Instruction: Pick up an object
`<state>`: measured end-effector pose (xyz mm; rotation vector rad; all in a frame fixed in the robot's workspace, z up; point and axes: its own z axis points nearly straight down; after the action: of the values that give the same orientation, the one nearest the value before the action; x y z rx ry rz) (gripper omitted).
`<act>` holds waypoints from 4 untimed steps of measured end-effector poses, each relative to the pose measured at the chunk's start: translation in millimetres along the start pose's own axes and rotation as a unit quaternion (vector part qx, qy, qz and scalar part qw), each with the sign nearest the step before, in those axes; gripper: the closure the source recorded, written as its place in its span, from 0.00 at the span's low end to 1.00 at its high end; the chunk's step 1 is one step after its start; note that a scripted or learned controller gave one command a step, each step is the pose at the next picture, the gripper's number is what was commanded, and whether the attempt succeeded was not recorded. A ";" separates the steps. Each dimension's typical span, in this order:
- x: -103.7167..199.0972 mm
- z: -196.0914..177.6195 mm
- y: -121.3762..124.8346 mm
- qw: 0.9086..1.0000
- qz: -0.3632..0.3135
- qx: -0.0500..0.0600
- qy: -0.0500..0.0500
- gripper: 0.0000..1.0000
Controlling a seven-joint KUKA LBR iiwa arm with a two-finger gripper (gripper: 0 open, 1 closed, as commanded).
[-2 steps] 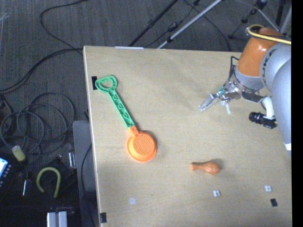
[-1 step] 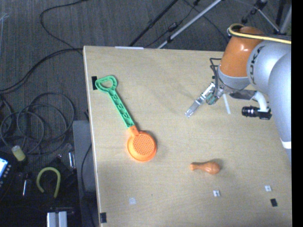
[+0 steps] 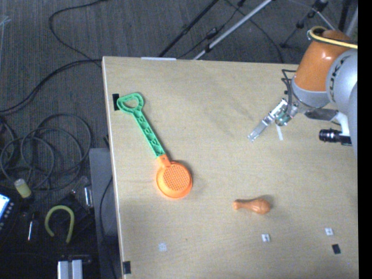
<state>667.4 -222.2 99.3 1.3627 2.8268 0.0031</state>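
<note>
My gripper [image 3: 256, 135] hangs over the right part of the light wooden bench [image 3: 221, 92], and nothing is between its fingers. Whether they are apart or together I cannot tell from this slanted view. The small orange drumstick-shaped toy [image 3: 253, 205] lies flat on the bench, below my fingertips in the picture and clearly apart from them. Further left lies the green-handled strainer with an orange head [image 3: 157, 150], well apart from me.
</note>
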 end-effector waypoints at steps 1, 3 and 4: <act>0.1 0.1 0.1 1.000 0.000 0.000 0.000 0.00; 0.1 0.1 0.1 1.000 0.000 0.000 0.000 0.00; 0.1 0.1 0.1 1.000 0.000 0.000 0.000 0.00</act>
<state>667.5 -222.0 99.2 1.3624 2.8271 0.0037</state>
